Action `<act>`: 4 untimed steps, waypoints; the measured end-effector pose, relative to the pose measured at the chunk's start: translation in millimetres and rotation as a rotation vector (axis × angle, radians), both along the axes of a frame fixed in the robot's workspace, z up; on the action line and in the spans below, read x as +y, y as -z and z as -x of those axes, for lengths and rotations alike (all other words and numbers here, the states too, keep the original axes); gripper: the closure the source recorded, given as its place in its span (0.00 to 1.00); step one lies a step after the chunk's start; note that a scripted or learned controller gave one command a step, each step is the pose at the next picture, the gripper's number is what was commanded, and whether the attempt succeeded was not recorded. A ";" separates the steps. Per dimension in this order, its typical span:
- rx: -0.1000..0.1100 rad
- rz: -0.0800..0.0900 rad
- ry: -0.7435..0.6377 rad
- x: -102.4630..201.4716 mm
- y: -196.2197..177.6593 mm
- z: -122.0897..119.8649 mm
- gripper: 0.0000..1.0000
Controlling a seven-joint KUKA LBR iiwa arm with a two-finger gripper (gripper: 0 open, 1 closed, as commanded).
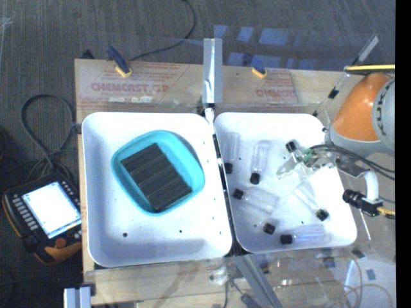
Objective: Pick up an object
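The counter (90,88) is a brown board carrying two shallow white bins side by side, with printed red lettering along its far edge and two small blue and yellow clamps there.

The left bin (103,236) holds a turquoise tray (122,162), tilted a little, with a dark ribbed block (156,176) lying inside it.

The right bin (334,226) holds a scatter of clear plastic tubes with black caps. One tube (259,159) lies near the bin's far middle with its cap toward the near side; another tube (257,201) rests in the centre, close to a loose black cap (238,194). A further tube (309,201) lies slantwise toward the right wall, and a capped tube (302,237) rests along the near edge. More small caps dot the bin floor beside the divider.

The arm (359,117) enters from the right, its orange band over the right bin's far right corner. The gripper (297,162) reaches down into the right bin's far right part, just above a clear tube; whether its fingers are apart or together cannot be told, as the transparent pieces blur together there.

A handheld pendant (45,213) with a lit screen lies on the dark floor to the left of the counter.
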State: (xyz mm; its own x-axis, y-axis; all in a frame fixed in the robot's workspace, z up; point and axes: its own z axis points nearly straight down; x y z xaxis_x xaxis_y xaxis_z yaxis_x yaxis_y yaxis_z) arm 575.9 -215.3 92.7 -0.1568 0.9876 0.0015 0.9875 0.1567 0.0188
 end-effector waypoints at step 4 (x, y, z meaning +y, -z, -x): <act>0.012 0.006 -0.182 -1.1 2.5 -73.9 0.00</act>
